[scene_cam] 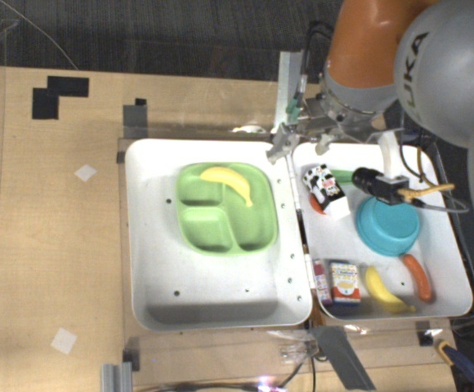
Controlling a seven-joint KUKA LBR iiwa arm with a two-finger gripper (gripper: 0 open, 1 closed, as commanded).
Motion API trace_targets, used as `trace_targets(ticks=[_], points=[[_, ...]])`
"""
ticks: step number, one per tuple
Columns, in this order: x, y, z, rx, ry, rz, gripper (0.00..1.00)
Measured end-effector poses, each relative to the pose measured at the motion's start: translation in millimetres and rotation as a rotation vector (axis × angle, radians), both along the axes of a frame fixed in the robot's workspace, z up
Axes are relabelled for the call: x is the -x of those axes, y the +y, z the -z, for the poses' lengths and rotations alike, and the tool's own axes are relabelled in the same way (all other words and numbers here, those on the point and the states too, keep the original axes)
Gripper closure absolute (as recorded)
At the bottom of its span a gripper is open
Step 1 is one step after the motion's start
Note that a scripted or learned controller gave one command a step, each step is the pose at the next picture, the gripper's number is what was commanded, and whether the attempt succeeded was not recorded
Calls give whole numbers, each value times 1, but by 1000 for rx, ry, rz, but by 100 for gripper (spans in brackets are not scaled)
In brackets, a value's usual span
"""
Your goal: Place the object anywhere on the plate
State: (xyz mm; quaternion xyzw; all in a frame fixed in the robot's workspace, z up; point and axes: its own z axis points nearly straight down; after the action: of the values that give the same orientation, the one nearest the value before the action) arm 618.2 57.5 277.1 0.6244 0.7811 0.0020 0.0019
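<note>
**Banana on plate, arm up top**

Nearest you: small box (344, 282), second banana (384, 291), sausage (418, 276) in rt bin (458, 268). Lt bin (151, 243): banana (230, 184) on green plate (221, 227). Gripper (302, 137) at back; grip state unclear.

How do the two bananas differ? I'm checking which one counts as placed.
The banana on the green plate lies in the left bin, across the plate's upper compartments; the other banana lies on the right bin's floor near its front wall. The plate banana looks longer and more curved; the bin banana looks stubbier. The bin banana sits between a small carton and a sausage; the plate one lies alone. Both are yellow.
</note>
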Motion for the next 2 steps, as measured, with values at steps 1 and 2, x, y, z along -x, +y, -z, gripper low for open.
trace_targets(ticks=[1,2], points=[[-2,1,-12,-1,-6,-6,100],[31,37,29,1,1,-406,100]])
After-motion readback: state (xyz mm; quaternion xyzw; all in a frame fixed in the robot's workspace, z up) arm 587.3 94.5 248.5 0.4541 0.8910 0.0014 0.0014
